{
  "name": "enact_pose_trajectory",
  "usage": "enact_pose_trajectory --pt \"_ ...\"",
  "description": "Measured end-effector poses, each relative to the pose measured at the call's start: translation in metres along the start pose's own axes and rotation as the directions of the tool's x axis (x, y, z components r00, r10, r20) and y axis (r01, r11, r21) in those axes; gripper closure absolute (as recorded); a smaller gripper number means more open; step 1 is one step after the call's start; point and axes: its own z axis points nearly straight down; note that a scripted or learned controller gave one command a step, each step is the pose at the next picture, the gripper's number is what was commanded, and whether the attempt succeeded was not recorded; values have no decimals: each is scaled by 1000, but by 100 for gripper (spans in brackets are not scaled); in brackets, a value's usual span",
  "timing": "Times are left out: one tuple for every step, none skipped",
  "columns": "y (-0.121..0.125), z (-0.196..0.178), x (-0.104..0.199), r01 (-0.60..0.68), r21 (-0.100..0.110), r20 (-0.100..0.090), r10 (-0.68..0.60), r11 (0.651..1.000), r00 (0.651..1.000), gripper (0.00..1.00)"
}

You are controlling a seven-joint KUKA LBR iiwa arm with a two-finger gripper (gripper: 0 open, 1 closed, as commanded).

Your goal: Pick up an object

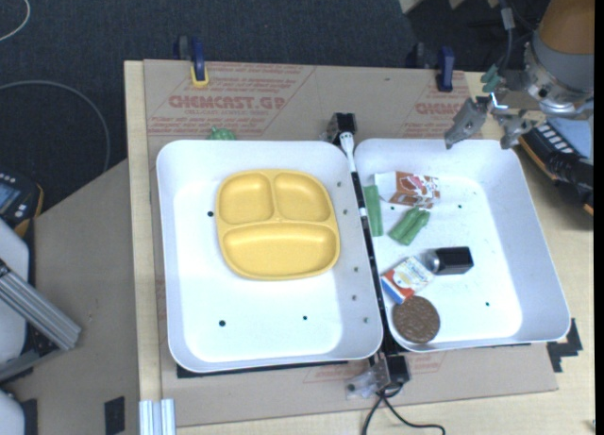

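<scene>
The end effector (484,129) hangs spread apart and grasping nothing, above the far edge of the right white bin (528,235), where a green pea pod (410,225) lies.

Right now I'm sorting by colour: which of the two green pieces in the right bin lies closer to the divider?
The long, narrow green stick, lying beside the divider; the stubbier green piece sits farther right, tilted.
</scene>
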Motion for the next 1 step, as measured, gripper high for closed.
enact_pose_trajectory --pt "-9 -174 -40 -3 -23 9 3 1000 1000 0"
